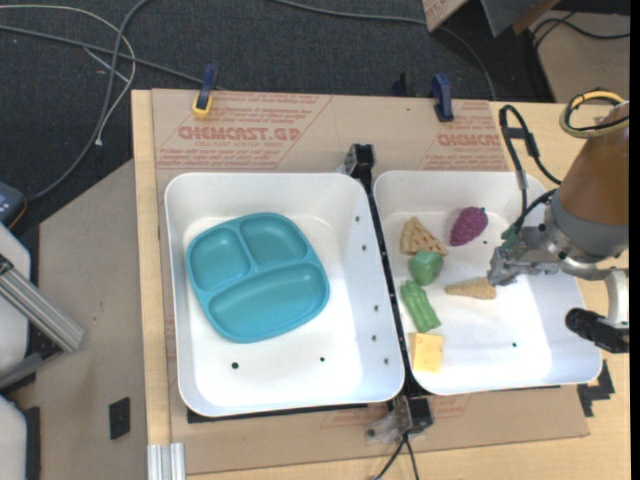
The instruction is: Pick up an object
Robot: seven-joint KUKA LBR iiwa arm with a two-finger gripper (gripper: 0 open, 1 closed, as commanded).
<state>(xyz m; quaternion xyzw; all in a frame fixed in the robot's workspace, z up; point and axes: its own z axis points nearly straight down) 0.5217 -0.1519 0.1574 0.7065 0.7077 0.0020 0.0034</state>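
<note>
A cardboard-topped bench (300,128) carries two white bins, a teal divided plate (258,275) in the left one. At centre right, the gripper (503,268) hovers over the right bin (500,363), its tip just beside a tan cone-shaped piece (470,289) lying to its lower left. Whether the jaws are apart or together I cannot tell.

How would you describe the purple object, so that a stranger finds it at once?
Look in the right bin, at its far side. There the purple object lies right of a tan wedge and above a pale cone. It alone is purple and rounded.
</note>
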